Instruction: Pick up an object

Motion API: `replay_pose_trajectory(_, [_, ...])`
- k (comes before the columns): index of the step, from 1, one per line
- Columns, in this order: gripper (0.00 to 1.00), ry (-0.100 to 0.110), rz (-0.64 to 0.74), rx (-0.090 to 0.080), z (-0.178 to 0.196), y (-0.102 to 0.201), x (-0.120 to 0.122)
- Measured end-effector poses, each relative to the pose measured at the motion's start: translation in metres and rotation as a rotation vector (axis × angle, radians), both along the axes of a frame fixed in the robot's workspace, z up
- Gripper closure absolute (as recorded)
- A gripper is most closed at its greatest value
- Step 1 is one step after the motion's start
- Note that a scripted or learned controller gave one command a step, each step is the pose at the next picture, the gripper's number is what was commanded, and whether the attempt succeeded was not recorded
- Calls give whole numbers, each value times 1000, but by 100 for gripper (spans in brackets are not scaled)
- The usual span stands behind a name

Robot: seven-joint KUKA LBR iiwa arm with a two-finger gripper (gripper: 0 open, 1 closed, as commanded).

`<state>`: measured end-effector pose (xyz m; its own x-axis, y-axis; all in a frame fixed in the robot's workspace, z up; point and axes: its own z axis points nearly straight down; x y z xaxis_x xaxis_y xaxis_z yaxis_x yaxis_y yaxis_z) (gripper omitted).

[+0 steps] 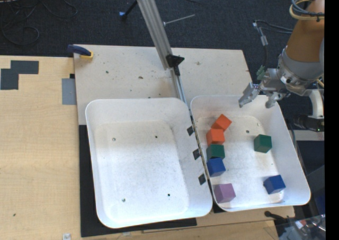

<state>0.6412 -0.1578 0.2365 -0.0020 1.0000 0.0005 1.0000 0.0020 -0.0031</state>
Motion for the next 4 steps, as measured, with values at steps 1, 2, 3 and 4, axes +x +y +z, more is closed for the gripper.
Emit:
replay_pose_trajectory(1, [0, 0, 2, 0, 0, 0, 0])
replay_pose_trajectory(2, [0, 6, 3, 1, -64, 4, 2])
replay_pose_trajectory(3, [0, -1, 2, 0, -107, 9, -1])
replay_pose_trajectory(4, [0, -24, 2, -5, -115, 8, 6])
